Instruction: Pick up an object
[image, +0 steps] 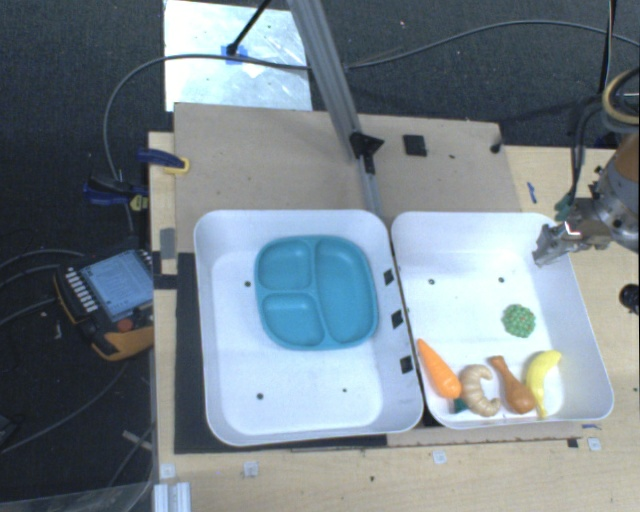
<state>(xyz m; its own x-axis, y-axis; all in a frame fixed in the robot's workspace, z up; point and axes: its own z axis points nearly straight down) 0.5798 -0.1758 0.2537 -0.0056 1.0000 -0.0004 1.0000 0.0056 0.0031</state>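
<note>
Gripper: gripper (550, 247) is hanging at the right bin's far right edge, with nothing seen between its fingers; how far they are parted I cannot tell at this size.

Arm: grey arm (622, 205) is reaching in from the right, an orange band showing above the wrist.

Handheld device: a device (108, 300) with a bluish screen and an orange body is lying on the dark floor off the bench's left edge; any writing on it is too small to read.

Clamps: blue and yellow clamps (140, 175) are gripping the bench's left edge near the far corner.

Left bin: left bin (230, 400) is sitting on the bench beside the right one, their inner rims touching.

Blue plate: a three-compartment plate (316, 291) is lying in the left bin's far half, nothing in it.

Right bin: right bin (460, 260) is carrying all the small items toward its near edge.

Carrot: orange carrot (438, 368) is lying near the bin's near left corner.

Beige item: a curled beige piece (478, 388) is resting just right of the carrot.

Drumstick: brown drumstick (510, 385) is lying between the beige piece and the banana.

Broccoli: green floret (518, 320) is sitting apart, nearer the bin's middle right.

Banana: yellow banana (542, 375) is lying near the near right corner.

Writing: no brand or label is legible anywhere.
</note>
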